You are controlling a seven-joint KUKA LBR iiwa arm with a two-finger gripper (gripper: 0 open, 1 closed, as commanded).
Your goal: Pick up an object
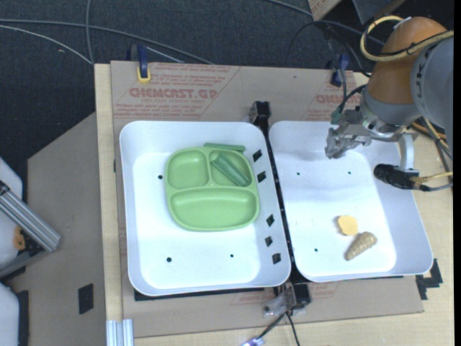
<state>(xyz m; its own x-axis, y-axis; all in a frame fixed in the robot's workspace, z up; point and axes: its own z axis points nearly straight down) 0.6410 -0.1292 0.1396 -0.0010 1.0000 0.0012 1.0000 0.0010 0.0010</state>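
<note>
I see my pincer (337, 148) hanging at the upper right of the frame over the right bin (310, 193), whether spread or pressed together I cannot tell, well apart from the 2 candidates, a yellow piece (347, 225) and a tan cone (360, 245), lower right.

Two white bins (144, 193) side by side on cardboard-covered bench (108, 193); cables (94, 20) across dark floor behind.

Yellow piece (347, 225) beside tan cone (360, 245)
</note>
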